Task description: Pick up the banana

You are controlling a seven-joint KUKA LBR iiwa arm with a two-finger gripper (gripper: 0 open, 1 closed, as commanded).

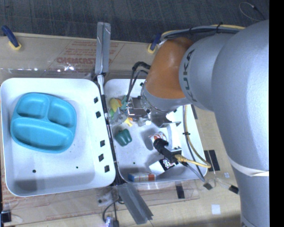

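The desk (47, 48) carries two white bins side by side. The left bin (52, 174) holds a blue divided plate (42, 122), which lies flat in the bin's upper-left part, well apart from the wall shared with its neighbour.

Just past that wall, in the upper-left corner of the right bin (137, 162), lies the banana (114, 105), yellow with a greenish end. It sits near the dividing wall, and its right side is partly hidden by the robot's hardware. Below it, resting on the bin floor, is a small dark green thing (123, 137). Further down, against the bin's near wall, lies a thin pale stick (142, 177) with a reddish end.

The pincer (132, 110) is low over the right bin, just beside the banana and perhaps touching it. I cannot tell whether it is apart or together, nor whether it grips anything. Behind it, the arm's orange band (168, 74) and broad grey body reach in from the right.
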